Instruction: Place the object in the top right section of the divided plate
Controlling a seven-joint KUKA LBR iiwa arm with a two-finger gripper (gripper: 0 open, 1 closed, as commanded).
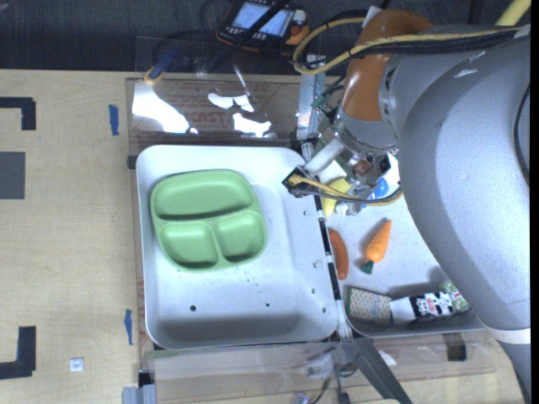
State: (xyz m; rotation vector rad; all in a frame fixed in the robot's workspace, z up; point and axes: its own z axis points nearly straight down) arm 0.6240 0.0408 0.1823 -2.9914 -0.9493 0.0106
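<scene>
Above the right bin (413, 259), hand (313, 185) by carrot (378, 241).

A toy carrot (378, 241), orange with a green tip, lies tilted in the right bin (417, 263), below and right of the fingers. A reddish sausage-shaped piece (338, 252) lies lengthwise just below the fingers, beside the wall between the bins. Farther below, near that bin's front edge, a bottle with a black-and-white label (413, 305) lies on its side. The wooden counter (67, 225) stretches well left of the fingers.
</scene>
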